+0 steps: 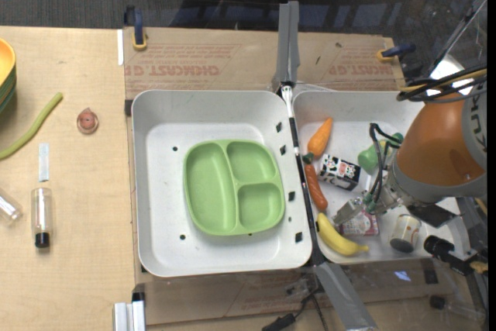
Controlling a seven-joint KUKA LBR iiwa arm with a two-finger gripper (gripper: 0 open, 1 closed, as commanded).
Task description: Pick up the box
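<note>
Camera view: you looked down at a slant on two white bins side by side, with the arm (446, 147) reaching in from the right.
Box: your box (340, 171), black and white, lay in the right bin (353, 101), near its middle, just right of the carrots.
Gripper: your gripper (358, 209) sat low in the right bin, below the box and apart from it, over a small pinkish packet (361, 225).
Jaws: you could not tell from this view whether they stood wide or narrow; nothing showed between them.
Right bin, other things: an orange carrot (319, 136) near the left wall, a red-orange one (314, 187) below it, a banana (339, 239) at the bottom edge, a green thing (368, 158) just right of the box.
Left bin: your left bin (155, 190) held a green divided plate (233, 187).
Bench left: a long green bean (32, 128) and a small vial (41, 218).
</note>
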